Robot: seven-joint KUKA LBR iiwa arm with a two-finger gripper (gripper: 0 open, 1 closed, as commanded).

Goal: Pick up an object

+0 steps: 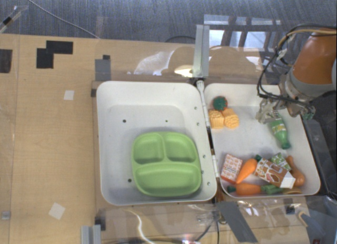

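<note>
The end effector [269,112] hangs low over the far part of the right bin [247,97], its metal fingers just above the cap end of a green bottle [279,132]; whether they are spread or pressed together cannot be told, and nothing is seen between them. The bottle lies on the bin floor, running from the end effector toward the near right. To the end effector's left sit a yellow corn piece [224,119] and a small green ball [219,102]. Nearer the camera lie a carrot [245,170], a printed carton [274,172] and a small red-and-white box [231,168]; their print is too small to read. Further left, the other white bin [113,106] holds a green divided plate [166,164]. Both bins rest on a pale wooden desk [47,148], with grey carpet [131,6] beyond.
</note>
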